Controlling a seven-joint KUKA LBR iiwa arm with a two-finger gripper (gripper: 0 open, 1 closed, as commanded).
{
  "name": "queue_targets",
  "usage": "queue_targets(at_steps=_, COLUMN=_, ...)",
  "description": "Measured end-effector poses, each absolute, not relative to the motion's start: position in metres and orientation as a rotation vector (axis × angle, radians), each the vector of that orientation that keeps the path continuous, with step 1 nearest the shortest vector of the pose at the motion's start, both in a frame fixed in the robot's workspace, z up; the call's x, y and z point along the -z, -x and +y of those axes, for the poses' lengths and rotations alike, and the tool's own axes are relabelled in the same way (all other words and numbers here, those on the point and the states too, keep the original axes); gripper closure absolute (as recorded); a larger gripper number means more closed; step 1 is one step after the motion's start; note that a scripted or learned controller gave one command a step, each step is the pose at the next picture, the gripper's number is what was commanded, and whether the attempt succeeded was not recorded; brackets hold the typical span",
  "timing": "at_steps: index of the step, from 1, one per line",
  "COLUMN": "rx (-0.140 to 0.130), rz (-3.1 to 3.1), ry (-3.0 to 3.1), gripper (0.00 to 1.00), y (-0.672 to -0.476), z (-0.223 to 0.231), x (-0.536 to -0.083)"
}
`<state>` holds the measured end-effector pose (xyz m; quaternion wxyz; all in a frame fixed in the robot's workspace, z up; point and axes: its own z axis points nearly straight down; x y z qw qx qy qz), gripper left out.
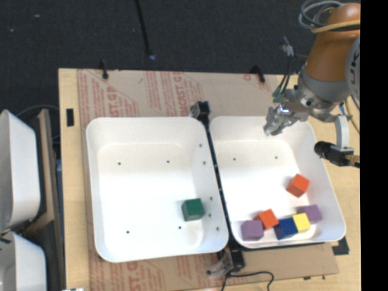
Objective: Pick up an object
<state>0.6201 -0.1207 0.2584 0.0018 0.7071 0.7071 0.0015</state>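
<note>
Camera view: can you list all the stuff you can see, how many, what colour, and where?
bins: 2, white, side by side on the bench; left bin, right bin
green block: 1, green, left bin, near its front right
orange blocks: 2, orange, right bin; one alone, one in the front cluster
purple blocks: 2, purple, right bin, front; and
blue block: 1, blue, right bin, front
yellow block: 1, yellow, beside the blue block
bench: 1, tan board, under the bins
arm: 1, grey and orange, upper right
gripper: 1, over the right bin's back edge, no block in it
</note>
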Motion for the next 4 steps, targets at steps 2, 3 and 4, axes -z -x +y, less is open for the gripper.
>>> queue_targets(at_steps=2, rx=-0.002, rz=2.225, ry=-2.218, gripper=1.00, y=-0.592, z=-0.038, x=-0.260)
queue_targets(at_steps=3, rx=0.000, rz=2.225, ry=-2.219, gripper=1.00, y=-0.579, z=0.008, x=-0.245)
queue_targets(at_steps=4, rx=-0.001, rz=2.225, ry=-2.218, gripper=1.00, y=-0.562, z=0.061, x=-0.234)
